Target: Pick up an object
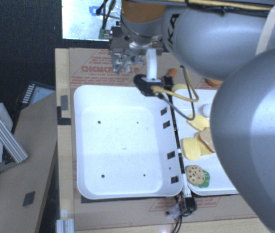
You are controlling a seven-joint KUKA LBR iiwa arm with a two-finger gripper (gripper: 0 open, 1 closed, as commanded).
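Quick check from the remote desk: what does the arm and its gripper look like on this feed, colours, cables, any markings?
The arm is glossy grey with rounded, bulbous links and an orange band above the wrist. Part of a dark printed letter shows on the grey shell beside the band. A yellowish cable runs across the upper link. The gripper is a small grey metal assembly with dark wires leading into it.
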